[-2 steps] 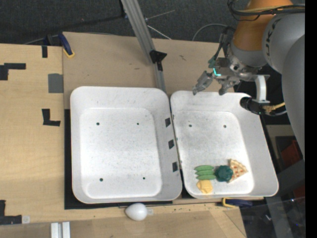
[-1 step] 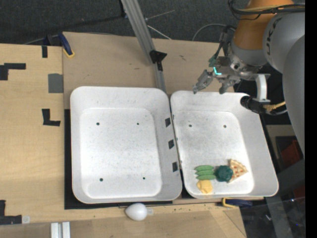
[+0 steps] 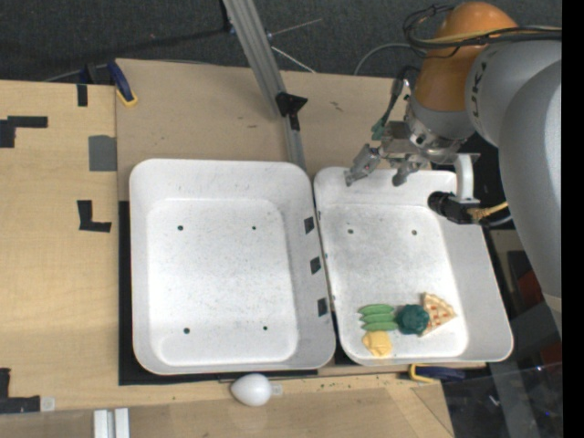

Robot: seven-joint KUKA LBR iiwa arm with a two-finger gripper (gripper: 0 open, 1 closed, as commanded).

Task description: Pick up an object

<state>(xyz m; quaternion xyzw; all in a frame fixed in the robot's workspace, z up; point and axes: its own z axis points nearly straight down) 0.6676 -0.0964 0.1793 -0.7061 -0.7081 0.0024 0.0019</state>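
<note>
Clearly the arm [image 3: 511,89] is the biggest thing here, and most of it is cut off: its grey body runs out at the right edge, and only the orange band and the wrist stand whole. Next in size come the two white bins. The left bin [image 3: 155,245] lies fully in view; the right bin [image 3: 474,272] has its far rim partly hidden behind the wrist. The gripper [image 3: 378,173] hangs over that far rim, its two fingers spread wide with nothing between them. The small objects sit in a tight cluster at the near end of the right bin, well apart from the fingers: a green ridged piece [image 3: 376,315], a dark teal lump [image 3: 413,319] touching it, an orange-and-cream wedge [image 3: 440,311] just beside, and a yellow piece [image 3: 376,341] below. Their exact kinds are too small to make out. A white egg-shaped object [image 3: 251,390] lies on the bench outside the left bin's near edge.
</note>
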